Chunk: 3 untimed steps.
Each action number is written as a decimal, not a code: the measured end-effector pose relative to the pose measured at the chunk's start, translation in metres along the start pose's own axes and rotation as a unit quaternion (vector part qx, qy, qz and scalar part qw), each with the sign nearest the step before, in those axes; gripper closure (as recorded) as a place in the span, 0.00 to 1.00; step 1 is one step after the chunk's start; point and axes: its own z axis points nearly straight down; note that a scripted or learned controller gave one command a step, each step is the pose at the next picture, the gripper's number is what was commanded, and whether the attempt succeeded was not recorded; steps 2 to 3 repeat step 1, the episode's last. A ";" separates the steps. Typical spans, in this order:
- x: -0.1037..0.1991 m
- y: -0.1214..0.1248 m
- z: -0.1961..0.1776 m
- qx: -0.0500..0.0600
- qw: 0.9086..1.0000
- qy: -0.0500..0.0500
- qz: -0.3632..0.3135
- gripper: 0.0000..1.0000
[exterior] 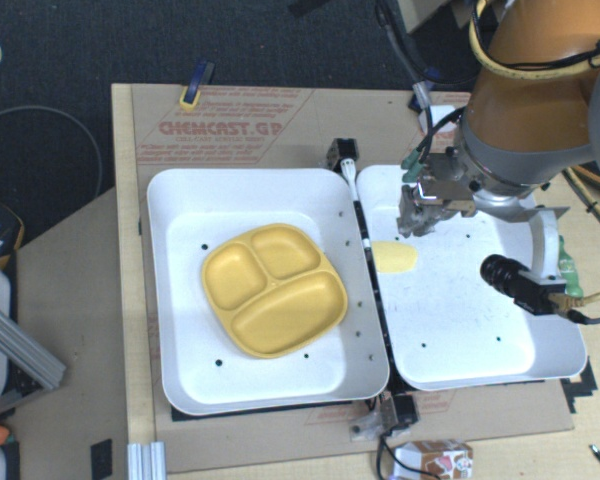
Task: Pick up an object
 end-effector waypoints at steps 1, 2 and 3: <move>0.063 -0.030 -0.072 -0.002 1.000 0.001 0.001 1.00; 0.063 -0.030 -0.072 -0.002 1.000 0.001 0.001 1.00; 0.063 -0.030 -0.072 -0.002 1.000 0.001 0.001 1.00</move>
